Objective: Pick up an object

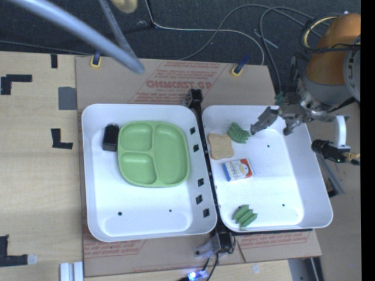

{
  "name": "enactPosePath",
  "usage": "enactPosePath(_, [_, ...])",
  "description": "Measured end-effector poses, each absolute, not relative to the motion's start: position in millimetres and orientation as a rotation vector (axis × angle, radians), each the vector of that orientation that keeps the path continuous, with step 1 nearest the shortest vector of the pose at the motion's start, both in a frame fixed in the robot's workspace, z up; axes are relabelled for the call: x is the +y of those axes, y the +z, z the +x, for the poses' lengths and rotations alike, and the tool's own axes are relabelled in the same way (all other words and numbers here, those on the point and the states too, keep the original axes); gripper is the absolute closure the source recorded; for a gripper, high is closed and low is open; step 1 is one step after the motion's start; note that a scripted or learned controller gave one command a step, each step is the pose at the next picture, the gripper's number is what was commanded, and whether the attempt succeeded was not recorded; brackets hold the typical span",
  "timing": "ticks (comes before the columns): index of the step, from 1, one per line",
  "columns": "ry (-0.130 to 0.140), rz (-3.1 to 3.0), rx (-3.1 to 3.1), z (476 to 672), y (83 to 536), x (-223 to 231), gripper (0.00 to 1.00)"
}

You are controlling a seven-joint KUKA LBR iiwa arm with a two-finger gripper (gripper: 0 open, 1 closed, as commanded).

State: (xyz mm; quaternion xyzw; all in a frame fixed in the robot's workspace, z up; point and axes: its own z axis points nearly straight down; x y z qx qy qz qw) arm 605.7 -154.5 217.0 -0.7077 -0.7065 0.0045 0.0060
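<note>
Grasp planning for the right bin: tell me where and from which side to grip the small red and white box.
Take the red and white box across its two short sides, coming straight down from above. It lies flat in the right bin with bare floor all round, apart from the tan bread slice, so the gripper has room either side.

Lab bench with cabled bins

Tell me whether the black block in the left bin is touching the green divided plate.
Cannot tell. In the camera view the black block sits right against the left rim of the green plate, with no white gap visible, but the slanted view cannot confirm real contact.
</note>
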Motion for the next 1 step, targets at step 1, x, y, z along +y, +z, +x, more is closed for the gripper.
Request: enactPosePath(1, [0.002, -2.219, -2.222, 608.6, 224.9, -154.2, 0.00])
